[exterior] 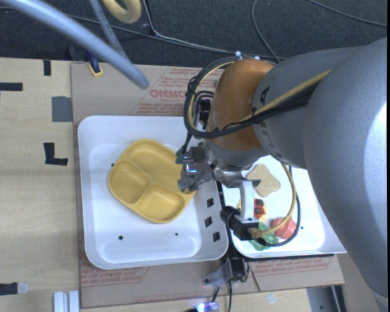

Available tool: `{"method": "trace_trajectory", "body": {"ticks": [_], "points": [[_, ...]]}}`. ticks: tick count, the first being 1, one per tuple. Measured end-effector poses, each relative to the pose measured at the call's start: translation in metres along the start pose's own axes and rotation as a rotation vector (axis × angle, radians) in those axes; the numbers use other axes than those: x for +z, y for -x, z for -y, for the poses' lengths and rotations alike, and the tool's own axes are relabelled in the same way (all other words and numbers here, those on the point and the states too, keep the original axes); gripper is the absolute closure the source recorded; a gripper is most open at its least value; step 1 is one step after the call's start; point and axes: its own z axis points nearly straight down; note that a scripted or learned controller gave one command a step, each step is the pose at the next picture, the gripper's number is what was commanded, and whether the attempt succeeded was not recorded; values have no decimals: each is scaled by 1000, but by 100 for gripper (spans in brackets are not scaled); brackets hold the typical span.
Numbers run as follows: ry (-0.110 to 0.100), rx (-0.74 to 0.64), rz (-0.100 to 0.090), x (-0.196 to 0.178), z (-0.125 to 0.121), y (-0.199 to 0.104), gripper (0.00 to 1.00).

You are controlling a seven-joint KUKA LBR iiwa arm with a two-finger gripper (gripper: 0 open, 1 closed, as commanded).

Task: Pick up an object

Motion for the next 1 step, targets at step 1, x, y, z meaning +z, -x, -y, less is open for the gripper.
{"method": "trace_trajectory", "body": {"ticks": [1], "points": [[0, 3, 1, 0, 0, 2, 0]]}}
